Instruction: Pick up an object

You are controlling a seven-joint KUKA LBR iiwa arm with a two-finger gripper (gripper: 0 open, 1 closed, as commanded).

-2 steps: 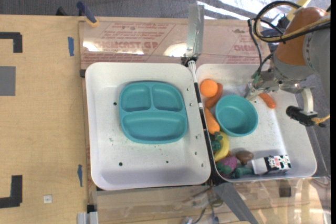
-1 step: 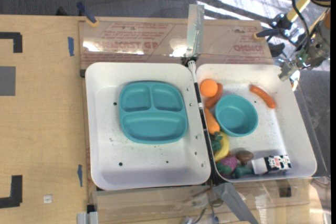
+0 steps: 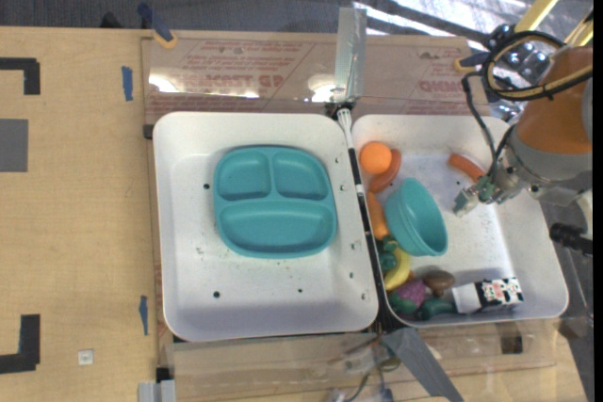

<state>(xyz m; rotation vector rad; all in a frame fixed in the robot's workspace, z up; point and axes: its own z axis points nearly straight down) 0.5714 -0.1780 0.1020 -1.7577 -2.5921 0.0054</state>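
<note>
The right bin (image 3: 490, 249) holds several toys. An orange ball (image 3: 376, 156) lies at its far left, with a teal bowl (image 3: 417, 217) tipped on its side beside an orange carrot (image 3: 377, 217). A yellow banana (image 3: 396, 266), purple grapes (image 3: 410, 295), a brown piece (image 3: 437, 279) and a white cow-patterned bottle (image 3: 488, 294) crowd the near edge. A small orange piece (image 3: 464, 165) lies near the back. My gripper (image 3: 476, 196) hangs low over the bin floor, right of the bowl and just in front of that orange piece.
The left bin (image 3: 179, 231) carries a teal divided plate (image 3: 275, 201). A raised divider wall (image 3: 358, 202) separates the two bins. The arm's orange band (image 3: 561, 113) and black cables (image 3: 499, 71) loom over the right bin's far right corner.
</note>
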